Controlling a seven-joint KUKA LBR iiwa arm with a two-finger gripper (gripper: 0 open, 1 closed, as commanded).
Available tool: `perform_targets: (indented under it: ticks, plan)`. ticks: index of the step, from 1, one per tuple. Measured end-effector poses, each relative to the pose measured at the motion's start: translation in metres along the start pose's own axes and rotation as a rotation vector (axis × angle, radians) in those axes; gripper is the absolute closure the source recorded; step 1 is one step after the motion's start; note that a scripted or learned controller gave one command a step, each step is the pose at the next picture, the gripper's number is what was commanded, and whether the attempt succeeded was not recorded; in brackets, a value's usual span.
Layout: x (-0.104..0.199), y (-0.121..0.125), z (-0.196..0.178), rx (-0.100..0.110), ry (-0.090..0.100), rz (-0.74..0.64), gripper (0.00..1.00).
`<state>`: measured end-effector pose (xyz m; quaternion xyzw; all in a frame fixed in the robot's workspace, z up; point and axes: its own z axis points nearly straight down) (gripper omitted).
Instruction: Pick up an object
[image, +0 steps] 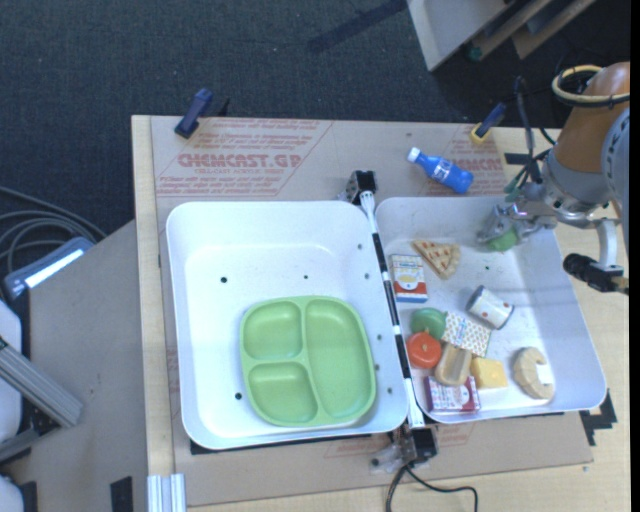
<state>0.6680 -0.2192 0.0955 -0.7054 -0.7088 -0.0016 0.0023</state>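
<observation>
- Gripper (503, 228) sits over the right bin (575, 330) at its 1 o'clock corner, low near the floor.
- A small green item (503, 240) lies right at the fingertips; cannot tell whether the jaws are apart or clamped on it.
- Other candidates: waffle (437, 256) and carton (408, 277) at 10 o'clock of the bin, can (489, 307) at centre, a crowded cluster around the tomato (424, 349) at 7 o'clock.
- Left bin (200, 260) holds the green tray (306, 360).
- Judgement: straddle the green piece squarely, close fully, lift straight. The bin wall is close; risk of nudging the item against it.
</observation>
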Motion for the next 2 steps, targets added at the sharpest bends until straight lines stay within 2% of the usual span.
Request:
perform_targets:
  ticks: [1, 2]
  plan:
    - [0.092, 0.0, -0.022, -0.001, -0.003, 0.002, 1.0]
    - [0.156, -0.037, -0.089, -0.001, -0.004, 0.003, 1.0]
